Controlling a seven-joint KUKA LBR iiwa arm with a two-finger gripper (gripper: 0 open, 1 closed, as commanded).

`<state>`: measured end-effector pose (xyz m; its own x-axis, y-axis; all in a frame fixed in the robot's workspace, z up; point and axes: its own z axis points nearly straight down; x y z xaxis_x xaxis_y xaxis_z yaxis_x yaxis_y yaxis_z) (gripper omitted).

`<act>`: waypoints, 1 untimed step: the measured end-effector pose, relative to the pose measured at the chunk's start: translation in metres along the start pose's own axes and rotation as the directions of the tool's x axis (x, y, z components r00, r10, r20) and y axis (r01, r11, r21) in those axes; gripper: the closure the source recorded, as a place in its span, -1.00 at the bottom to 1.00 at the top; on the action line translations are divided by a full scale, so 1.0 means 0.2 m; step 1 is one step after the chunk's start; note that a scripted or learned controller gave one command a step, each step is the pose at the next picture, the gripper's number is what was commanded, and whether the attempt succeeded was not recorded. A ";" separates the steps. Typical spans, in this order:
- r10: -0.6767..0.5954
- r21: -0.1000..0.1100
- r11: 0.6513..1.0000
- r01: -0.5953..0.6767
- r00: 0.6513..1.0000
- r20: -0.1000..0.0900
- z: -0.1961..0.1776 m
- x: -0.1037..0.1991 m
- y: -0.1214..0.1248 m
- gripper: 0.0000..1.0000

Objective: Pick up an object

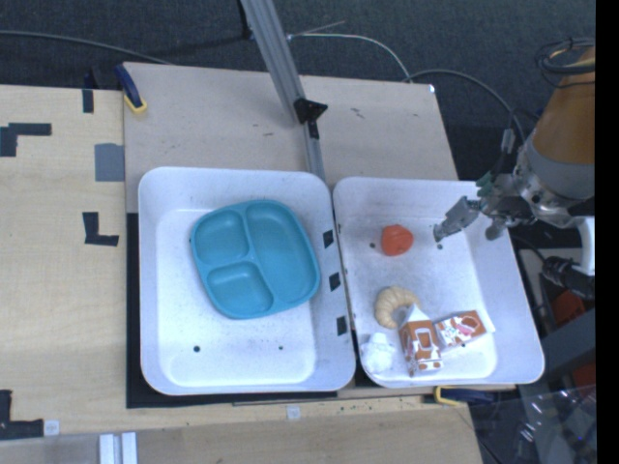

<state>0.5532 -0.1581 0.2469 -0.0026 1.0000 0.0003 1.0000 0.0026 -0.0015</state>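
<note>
Right bin (503,288): pincer (455,222) near far-right rim, apart from red ball (396,240).

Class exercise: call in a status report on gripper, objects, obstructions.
Gripper over right bin, jaws open, holding nothing. Red object just left of it, untouched. Nothing between them.

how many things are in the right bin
4. An orange-red ball sits near the middle, a croissant lies below it, a small white object rests at the bin's lower left corner, and a red-and-white packet lies beside the croissant.
</note>
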 end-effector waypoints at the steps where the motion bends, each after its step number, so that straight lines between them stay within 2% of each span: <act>1: 0.000 0.000 1.000 0.000 1.000 0.000 0.00 0.00 0.00 -1.00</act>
<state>0.5531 -0.1582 0.2470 -0.0024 1.0000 0.0002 1.0000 0.0024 -0.0013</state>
